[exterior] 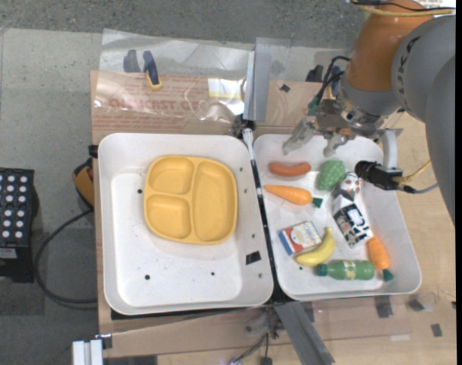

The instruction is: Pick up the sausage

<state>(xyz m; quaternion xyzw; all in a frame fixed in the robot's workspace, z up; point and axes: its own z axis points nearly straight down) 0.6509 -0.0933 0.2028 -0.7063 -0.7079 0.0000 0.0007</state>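
The sausage (289, 169) is a short reddish-orange link lying flat near the back left of the right bin (407, 230). My gripper (315, 140) hangs just above and behind it, at the bin's back edge, with its fingers (296, 141) spread apart and nothing between them. The sausage lies just in front of the fingertips, apart from them.
Also in the right bin lie a carrot (291, 195), a green fruit (330, 175), a black-and-white bottle (350, 216), a small carton (301, 238), a banana (319, 251), a green bottle (346, 269) and a second carrot (379, 255). A yellow divided plate (191, 198) sits in the left bin (124, 265).
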